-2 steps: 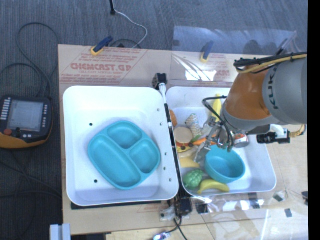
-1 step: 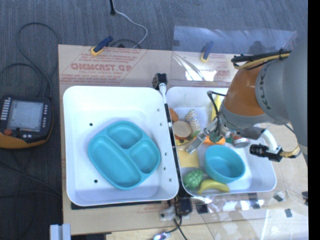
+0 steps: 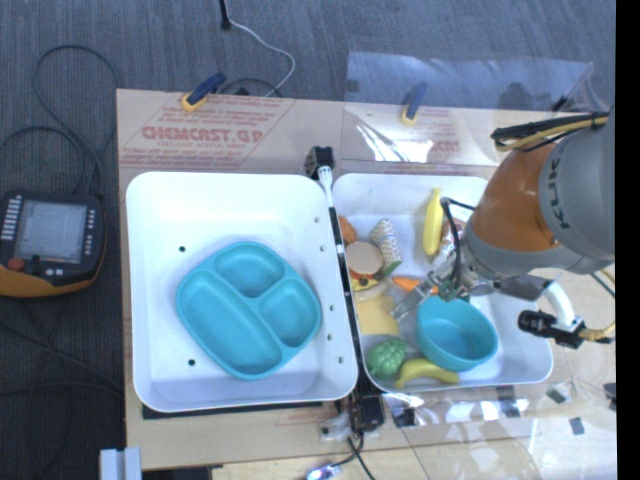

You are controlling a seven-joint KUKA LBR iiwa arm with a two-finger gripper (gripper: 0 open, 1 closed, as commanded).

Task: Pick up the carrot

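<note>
**Tool low in the right bin, beside the carrot**

The grey arm (image 3: 560, 203) with its orange band reaches in from the right and bends down into the right bin (image 3: 530, 368). Its tool (image 3: 432, 290) sits low among the toy food, just above the rim of a blue bowl (image 3: 457, 333). Whether the tool is wide or narrow I cannot tell; its tips are lost among the clutter.

The carrot (image 3: 404, 284), a small orange piece, lies on the bin floor just left of the tool, between a yellow slice (image 3: 375, 317) and the bowl. Whether the tool touches it cannot be told.

Around it lie a burger-like piece (image 3: 363, 260), a ridged tan piece (image 3: 385, 235), an upright banana (image 3: 432, 224) near the arm, a green broccoli (image 3: 386, 356) and a second banana (image 3: 425, 371) at the bin's front.

The left bin (image 3: 160, 218) carries a blue divided plate (image 3: 249, 308). Both bins rest on the brown surface (image 3: 200, 133). A pendant (image 3: 48, 240) lies on the carpet at the far left.
</note>
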